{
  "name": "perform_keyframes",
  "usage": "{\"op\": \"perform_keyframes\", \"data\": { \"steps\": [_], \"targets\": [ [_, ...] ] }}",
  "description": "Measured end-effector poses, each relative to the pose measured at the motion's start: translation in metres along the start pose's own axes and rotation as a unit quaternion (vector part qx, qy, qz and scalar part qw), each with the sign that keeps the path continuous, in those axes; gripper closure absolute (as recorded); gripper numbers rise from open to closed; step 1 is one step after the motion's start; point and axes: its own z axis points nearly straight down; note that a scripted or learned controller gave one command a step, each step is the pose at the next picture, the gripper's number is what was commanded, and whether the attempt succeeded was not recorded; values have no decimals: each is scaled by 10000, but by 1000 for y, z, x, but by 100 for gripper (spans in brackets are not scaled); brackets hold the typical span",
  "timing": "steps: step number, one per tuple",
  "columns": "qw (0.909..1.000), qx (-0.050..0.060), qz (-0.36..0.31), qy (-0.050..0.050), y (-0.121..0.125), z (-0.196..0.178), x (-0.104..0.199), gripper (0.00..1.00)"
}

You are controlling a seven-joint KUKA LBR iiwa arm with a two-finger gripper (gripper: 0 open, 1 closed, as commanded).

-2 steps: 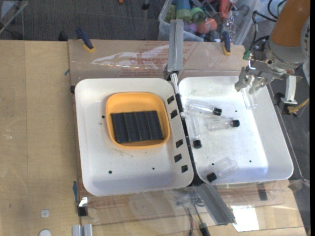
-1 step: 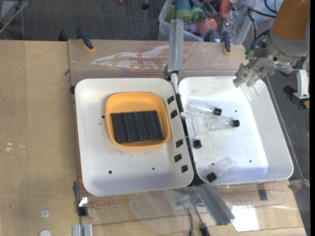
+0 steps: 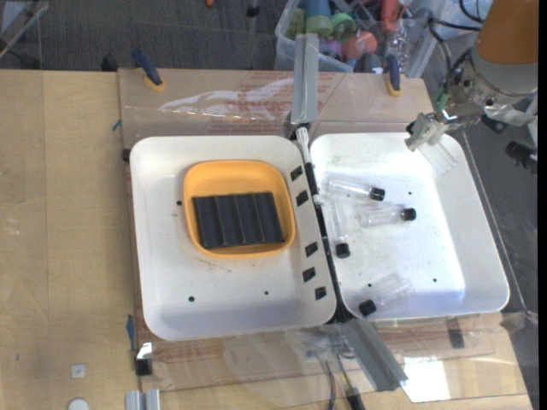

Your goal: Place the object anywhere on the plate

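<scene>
We find no text, label, brand, number or sign that we can read anywhere on the bench, the bins or the things lying in them.

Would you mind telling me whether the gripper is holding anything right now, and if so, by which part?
It appears to hold a clear vial at the gripper, above the right bin's far corner, gripped near its upper end; the exact hold is too blurred to confirm.

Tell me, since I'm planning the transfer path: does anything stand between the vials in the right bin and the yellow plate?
Yes: the raised rims where the two bins meet run between the vials and the plate. A dark ridged block already fills the plate's middle.
</scene>
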Motion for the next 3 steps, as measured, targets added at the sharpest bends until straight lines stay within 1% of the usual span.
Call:
{"op": "perform_keyframes", "data": {
  "steps": [1,2,3],
  "targets": [
    [10000,3,75,0,-3,-76,-13,100],
    [9996,4,288,-2,-19,-158,-67,100],
    [9939,-10,-1099,-16,-23,-187,-84,100]
  ]
}}
